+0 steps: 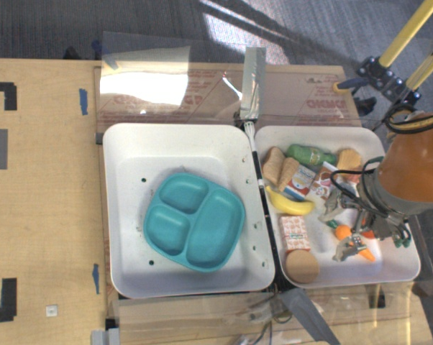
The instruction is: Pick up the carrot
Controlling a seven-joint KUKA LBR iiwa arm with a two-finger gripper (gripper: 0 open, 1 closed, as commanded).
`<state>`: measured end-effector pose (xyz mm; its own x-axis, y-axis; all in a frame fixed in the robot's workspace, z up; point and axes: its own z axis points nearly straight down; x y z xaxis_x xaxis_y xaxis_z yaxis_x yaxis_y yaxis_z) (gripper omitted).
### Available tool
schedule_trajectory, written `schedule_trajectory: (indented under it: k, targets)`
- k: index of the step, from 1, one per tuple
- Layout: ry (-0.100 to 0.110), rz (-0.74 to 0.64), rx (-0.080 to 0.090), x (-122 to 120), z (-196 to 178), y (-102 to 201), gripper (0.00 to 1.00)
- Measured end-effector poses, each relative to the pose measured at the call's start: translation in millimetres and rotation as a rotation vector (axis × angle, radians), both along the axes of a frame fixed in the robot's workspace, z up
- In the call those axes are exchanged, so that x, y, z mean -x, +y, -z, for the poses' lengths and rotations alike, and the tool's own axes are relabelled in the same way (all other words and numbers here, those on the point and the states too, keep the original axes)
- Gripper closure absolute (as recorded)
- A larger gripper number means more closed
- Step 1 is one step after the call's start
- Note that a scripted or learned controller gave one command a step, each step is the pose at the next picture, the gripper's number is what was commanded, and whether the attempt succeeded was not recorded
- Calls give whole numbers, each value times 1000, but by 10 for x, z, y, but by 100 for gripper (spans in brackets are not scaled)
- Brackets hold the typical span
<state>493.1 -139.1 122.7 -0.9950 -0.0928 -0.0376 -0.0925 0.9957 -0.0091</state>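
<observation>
Bins lie side by side: the left bin (123, 192) holds a teal tray (195, 221); the right bin (403, 264) holds a banana (288, 203), a bottle (310, 154) and the carrot (354, 244). The gripper (353, 239) is over the carrot; whether it grasps, I cannot tell.

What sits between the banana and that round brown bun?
A small carton with a pink-and-white label lies between the banana and bun, seen from the overhead camera.
</observation>
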Motion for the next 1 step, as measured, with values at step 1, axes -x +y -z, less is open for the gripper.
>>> schedule_trajectory:
  k: [1]
  targets:
    - [25,-32,-2,51,325,143,0]
